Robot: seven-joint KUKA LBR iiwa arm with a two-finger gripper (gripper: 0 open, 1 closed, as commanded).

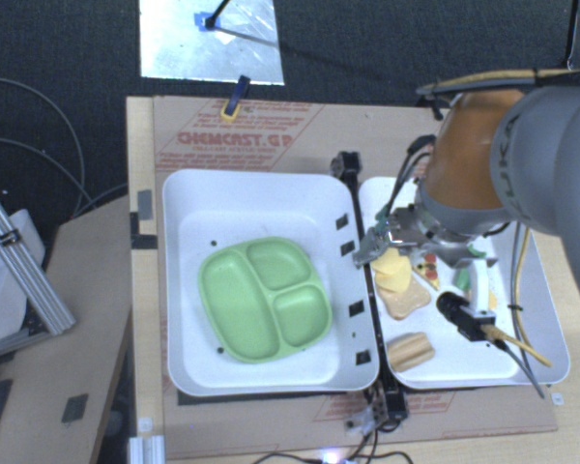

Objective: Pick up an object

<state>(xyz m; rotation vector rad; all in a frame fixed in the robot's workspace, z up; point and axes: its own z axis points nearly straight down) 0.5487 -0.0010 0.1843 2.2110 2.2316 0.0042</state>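
Looking down on the bench, you see the arm (pixel 522 153) reaching over the right bin (pixel 546 351), its gripper (pixel 391 245) low above a cluster of small items near the divider. Whether it is spread or pinching anything, you cannot tell from this angle. Nothing is visibly lifted: a yellow piece (pixel 393 271) and a tan slice (pixel 406 301) lie just beneath it, and a bread roll (pixel 410 350) sits nearer the front edge. The left bin (pixel 188 211) holds a green divided plate (pixel 264 299). Judge the pick as not yet made; the grasp and the lift remain.
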